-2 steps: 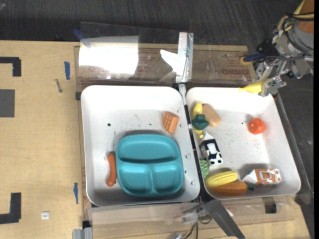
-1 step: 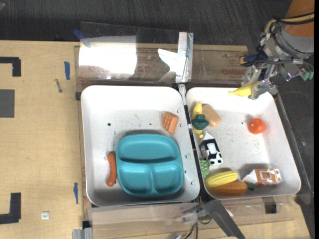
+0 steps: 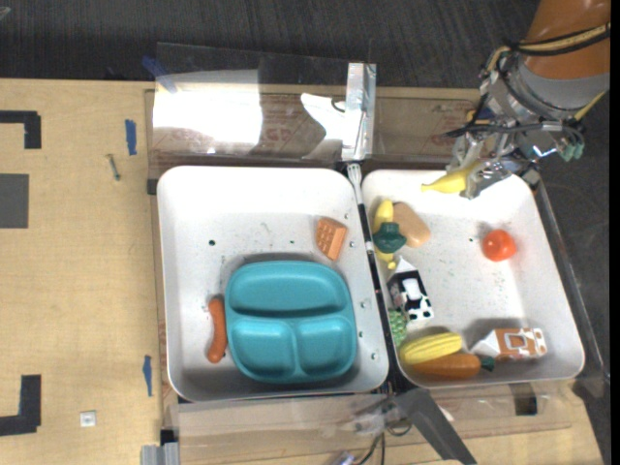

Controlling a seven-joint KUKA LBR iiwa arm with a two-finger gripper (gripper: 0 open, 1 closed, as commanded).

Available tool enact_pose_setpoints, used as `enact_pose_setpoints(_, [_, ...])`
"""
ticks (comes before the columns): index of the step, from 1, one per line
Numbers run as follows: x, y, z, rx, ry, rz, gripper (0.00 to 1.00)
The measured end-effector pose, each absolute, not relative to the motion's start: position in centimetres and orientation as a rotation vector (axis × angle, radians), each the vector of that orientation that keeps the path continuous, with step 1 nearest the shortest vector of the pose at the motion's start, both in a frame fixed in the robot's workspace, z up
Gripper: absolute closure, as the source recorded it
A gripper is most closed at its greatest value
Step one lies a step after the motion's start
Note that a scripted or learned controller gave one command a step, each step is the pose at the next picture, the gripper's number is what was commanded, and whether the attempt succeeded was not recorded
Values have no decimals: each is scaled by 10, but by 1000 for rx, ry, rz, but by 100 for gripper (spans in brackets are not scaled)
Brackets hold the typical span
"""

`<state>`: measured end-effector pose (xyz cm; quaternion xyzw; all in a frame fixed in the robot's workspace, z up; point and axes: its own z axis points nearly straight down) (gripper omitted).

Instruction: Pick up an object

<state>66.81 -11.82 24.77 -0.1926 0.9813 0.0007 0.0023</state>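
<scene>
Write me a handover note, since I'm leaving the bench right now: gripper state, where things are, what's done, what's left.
Gripper: over the right bin's far edge, a yellow banana at its fingertips; a firm grasp cannot be confirmed.
Right bin: red tomato, black-and-white cow, corn, carrot.
Left bin: teal tray, orange wedge, sausage.
Done: banana reached.
Left: confirm the hold and lift.

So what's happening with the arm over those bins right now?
The arm's end effector is at the far edge of the right bin with a yellow banana between its fingers. A red ball and other toys lie in that bin. The left bin holds a teal tray.
</scene>
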Motion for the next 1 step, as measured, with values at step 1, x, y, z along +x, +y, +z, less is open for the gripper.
enact_pose_setpoints(1, [653, -80, 266, -741, 3046, 0, 100])
